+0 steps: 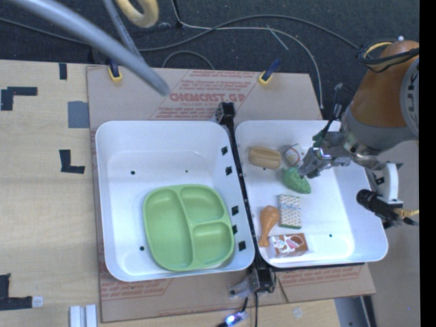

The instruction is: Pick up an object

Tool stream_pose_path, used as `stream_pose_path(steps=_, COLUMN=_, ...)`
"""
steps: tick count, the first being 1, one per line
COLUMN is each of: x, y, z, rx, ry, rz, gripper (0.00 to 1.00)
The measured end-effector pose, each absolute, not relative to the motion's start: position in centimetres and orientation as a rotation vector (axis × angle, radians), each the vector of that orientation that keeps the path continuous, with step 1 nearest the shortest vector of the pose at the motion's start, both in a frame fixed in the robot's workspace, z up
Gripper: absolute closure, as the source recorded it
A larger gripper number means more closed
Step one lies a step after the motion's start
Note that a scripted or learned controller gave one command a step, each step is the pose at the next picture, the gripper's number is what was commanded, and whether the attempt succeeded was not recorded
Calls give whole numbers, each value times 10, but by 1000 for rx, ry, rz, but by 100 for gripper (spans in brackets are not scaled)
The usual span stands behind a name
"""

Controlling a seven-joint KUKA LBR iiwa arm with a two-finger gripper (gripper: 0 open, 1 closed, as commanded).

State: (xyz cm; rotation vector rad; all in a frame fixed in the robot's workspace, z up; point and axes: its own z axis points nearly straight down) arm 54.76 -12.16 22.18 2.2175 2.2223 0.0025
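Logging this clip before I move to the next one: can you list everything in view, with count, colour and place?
Bins: 2, white, side by side on the bench.
Divided plate: 1, light green, in the left bin, toward its near side.
Bread roll: 1, tan, far left of the right bin.
Leafy green toy: 1, green, middle of the right bin, right beside the gripper.
Drumstick: 1, orange, near left of the right bin.
Patterned packet: 1, pale checkered, right of the drumstick.
Printed packet: 1, red and white, near edge of the right bin.
Cardboard sheet: 1, brown, under the bins.
Gripper: 1, grey, low over the right bin.
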Motion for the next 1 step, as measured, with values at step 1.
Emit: stream_pose_path(steps=1, x=548, y=-122, z=217, rx=2221, ry=2223, rz=-2, gripper=100)
